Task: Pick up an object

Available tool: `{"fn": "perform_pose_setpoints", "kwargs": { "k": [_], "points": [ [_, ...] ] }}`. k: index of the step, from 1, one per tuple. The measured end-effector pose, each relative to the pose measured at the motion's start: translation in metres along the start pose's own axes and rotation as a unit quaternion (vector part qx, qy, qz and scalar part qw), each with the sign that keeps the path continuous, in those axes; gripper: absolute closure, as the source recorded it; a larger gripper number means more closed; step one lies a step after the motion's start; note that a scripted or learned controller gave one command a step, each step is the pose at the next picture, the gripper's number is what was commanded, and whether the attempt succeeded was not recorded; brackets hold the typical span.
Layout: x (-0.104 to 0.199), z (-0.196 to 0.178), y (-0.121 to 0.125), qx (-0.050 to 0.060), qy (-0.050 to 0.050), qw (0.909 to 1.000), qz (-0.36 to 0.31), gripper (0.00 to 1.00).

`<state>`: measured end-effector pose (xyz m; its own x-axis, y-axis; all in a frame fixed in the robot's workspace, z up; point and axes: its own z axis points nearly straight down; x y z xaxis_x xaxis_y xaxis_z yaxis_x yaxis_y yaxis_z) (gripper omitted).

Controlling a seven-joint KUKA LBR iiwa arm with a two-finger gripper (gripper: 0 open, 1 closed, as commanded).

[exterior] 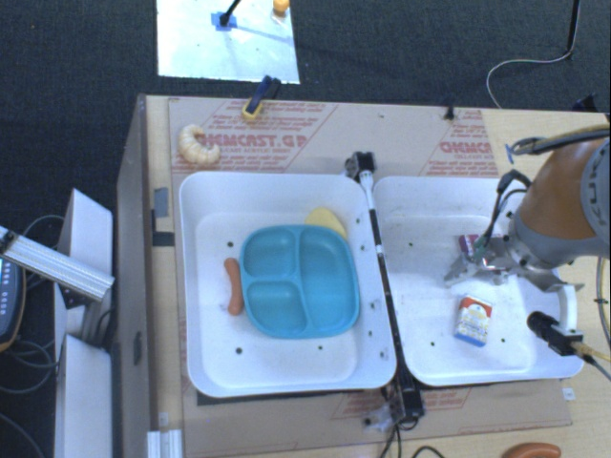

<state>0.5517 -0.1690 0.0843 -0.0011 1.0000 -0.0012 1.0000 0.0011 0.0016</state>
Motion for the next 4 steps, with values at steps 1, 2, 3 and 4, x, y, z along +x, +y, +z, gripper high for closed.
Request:
{"fn": "perform_pose_setpoints", "kwargs": {
  "k": [1, 2, 3, 4],
  "points": [
    [0.007, 0.0, 0.066, -0.001, 0.0, 1.0, -0.001, 0.0],
    [0.0, -0.003, 0.071, 0.002, 0.002, 1.0, -0.001, 0.0],
    [-0.017, 0.0, 0.105, -0.001, 0.0, 1.0, -0.002, 0.0],
    [-0.016, -0.011, 0.105, 0.003, 0.002, 1.0, -0.003, 1.0]
  ]
}}
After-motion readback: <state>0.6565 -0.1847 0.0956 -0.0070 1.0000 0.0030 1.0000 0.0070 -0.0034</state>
